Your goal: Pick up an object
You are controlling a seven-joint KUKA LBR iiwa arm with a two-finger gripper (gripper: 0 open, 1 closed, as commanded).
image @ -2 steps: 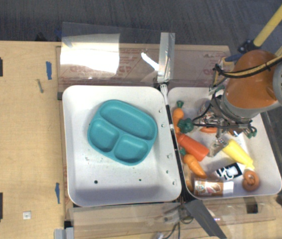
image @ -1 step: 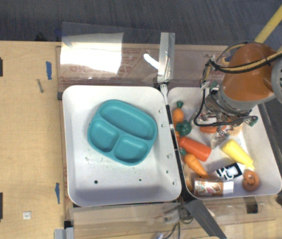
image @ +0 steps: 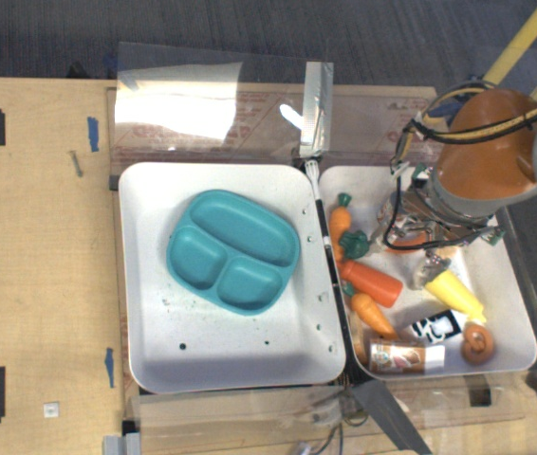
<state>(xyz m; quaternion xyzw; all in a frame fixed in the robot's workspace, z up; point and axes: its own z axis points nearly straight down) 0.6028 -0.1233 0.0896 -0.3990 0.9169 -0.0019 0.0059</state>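
Note:
The right bin (image: pixel 520 297) holds several small items. There is a small carrot (image: pixel 341 221) with a green piece (image: pixel 354 245) below it, a red-orange carrot (image: pixel 373 281), and another orange carrot (image: pixel 371 313). A yellow piece (image: pixel 454 293), a black-and-white item (image: pixel 436 326), a brown round thing (image: pixel 477 342) and a brown can (image: pixel 406 355) on its side are there too. My gripper (image: pixel 432 243) hangs over the bin's upper right part, under the orange band (image: pixel 482 154) and a tangle of cables. It is just above the yellow piece.
A teal divided plate (image: pixel 235 251) lies in the left bin (image: pixel 145 349). A metal divider post (image: pixel 316 112) stands at the back between the bins. Wooden bench surface (image: pixel 31 254) stretches to the left.

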